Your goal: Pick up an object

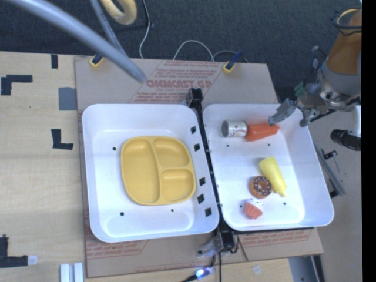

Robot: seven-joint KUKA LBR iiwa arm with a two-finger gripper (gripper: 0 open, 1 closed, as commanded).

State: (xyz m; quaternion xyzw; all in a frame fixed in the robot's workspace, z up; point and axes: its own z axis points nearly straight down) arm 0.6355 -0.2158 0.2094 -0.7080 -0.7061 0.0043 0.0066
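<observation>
Orange carrot (261,131) | partly hidden by jaws (282,113) | grip unclear

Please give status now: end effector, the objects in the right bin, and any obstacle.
End effector at right bin's far right corner, above orange carrot's tip. Nothing seen held. Small can touches carrot's other end.

Glossy plastic bins (100,157), prob. matt yellow tray (157,170)

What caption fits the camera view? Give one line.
Gripper above right bin near carrot; yellow tray in left bin.
</observation>
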